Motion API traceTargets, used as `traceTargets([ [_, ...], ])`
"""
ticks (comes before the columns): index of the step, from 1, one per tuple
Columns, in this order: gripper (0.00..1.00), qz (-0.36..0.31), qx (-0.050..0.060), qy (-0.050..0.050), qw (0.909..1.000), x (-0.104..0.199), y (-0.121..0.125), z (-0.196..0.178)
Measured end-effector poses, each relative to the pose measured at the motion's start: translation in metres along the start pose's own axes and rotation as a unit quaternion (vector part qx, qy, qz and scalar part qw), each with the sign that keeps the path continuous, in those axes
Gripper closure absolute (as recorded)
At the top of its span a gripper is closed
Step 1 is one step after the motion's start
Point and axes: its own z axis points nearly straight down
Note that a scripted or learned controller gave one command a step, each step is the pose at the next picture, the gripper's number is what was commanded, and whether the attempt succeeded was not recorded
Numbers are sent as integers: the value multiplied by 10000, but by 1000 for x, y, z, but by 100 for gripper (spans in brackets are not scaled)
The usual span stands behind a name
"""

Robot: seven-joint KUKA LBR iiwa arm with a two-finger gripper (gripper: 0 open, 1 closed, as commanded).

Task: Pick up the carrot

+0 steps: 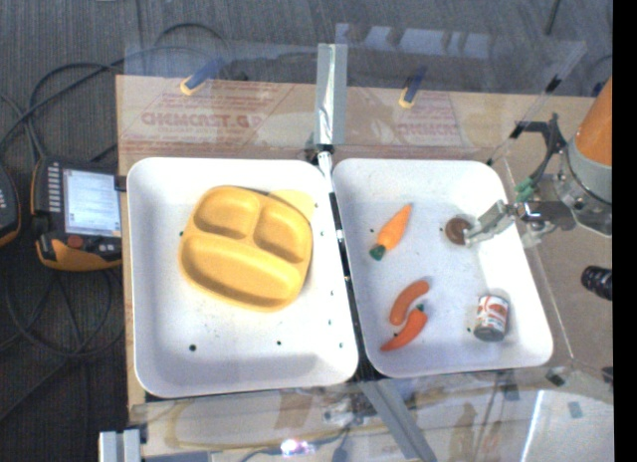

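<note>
In the right bin point(518, 346), nearest the camera, a small can point(491, 316) is standing at the near right, with a sausage point(408, 301) and a red chili pepper point(406, 332) lying close together to its left. Farther back, the carrot point(392, 230) is lying in the bin's left half with its long axis slanted, green stem end pointing near-left and orange tip pointing far-right. At about the same depth the gripper point(488, 223) is hanging over the bin's right side beside a small brown round piece point(457, 230), so the carrot is sitting well off to its left; whether it is grasping anything I cannot tell.
</note>
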Motion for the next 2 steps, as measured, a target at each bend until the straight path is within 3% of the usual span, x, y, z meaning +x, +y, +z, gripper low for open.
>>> traceTargets([
  [1, 0, 295, 11, -5, 9996, -4, 56, 156],
  [2, 0, -750, -71, -36, 9972, 74, 125, 177],
])
